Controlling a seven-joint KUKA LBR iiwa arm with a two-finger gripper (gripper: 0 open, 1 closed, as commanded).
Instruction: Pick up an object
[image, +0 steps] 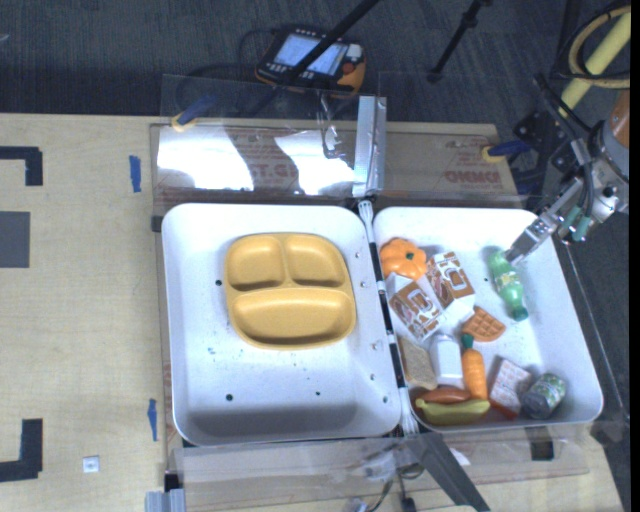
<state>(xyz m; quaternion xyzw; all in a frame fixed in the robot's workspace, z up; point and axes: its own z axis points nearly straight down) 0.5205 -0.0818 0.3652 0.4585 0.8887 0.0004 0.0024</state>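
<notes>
Fingers: the view does not let me tell whether they stand apart or together; a thin grey tip points down and to the view's left toward the green bottle (508, 283).
Gripper (522, 245): over the upper right corner of the right bin (578, 330), its tip just above the green bottle's top end; whether it touches the bottle cannot be told, and nothing shows held in it.
Arm (600, 190): reaches in from the view's right, beyond the right bin's upper right rim.
Green bottle: lying in the right bin near its upper right, slanted.
Orange pumpkin (404, 256): left of the green bottle, by the bin's upper left corner.
Printed cartons (430, 292): between the pumpkin and the green bottle, a little lower.
Waffle piece (484, 326): just below and left of the green bottle.
Carrot (473, 372): below the waffle piece, well below the green bottle.
Grey can (544, 394): in the bin's lower right corner, far below the green bottle.
Left bin (200, 350): well left of the green bottle, bearing a yellow divided tray (290, 288).
</notes>
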